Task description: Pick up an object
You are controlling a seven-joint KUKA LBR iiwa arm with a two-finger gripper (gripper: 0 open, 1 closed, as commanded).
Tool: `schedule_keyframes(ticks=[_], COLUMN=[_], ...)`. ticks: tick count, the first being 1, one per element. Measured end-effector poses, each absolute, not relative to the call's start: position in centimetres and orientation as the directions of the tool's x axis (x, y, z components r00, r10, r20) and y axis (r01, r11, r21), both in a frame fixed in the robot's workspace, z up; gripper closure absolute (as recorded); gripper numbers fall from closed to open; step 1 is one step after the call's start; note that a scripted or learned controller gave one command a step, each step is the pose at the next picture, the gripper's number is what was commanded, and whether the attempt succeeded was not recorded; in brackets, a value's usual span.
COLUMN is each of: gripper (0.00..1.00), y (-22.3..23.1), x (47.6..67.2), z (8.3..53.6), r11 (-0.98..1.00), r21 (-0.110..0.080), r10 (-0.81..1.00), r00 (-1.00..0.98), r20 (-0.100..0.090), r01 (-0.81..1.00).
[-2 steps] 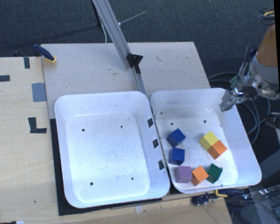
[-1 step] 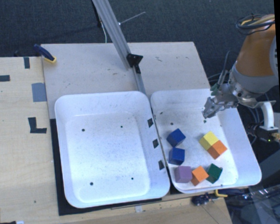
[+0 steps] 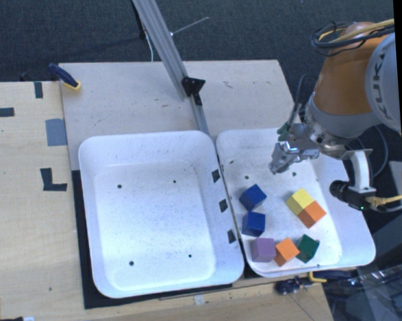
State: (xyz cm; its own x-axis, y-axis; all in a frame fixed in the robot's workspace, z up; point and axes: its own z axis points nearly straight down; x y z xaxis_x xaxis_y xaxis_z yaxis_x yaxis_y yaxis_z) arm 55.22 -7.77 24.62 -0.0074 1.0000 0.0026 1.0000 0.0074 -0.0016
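Gripper (image 3: 281, 163) over right bin (image 3: 268, 141), apparently empty; finger gap too small to tell. Nearest blue cube (image 3: 252, 196) sits below-left: centre over it, descend straight

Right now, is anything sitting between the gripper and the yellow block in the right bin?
Nothing visible. The gripper hovers over bare bin floor, and the stretch down to the yellow block is bare too. The nearest blue block lies off to the side.
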Motion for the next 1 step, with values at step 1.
schedule_keyframes(ticks=[1], gripper=[1.00], y=[-2.36], x=[54.85], z=[25.03], r11=[0.008], r21=[-0.002], r10=[1.000], r00=[-0.008], r20=[0.002], r01=[1.000])
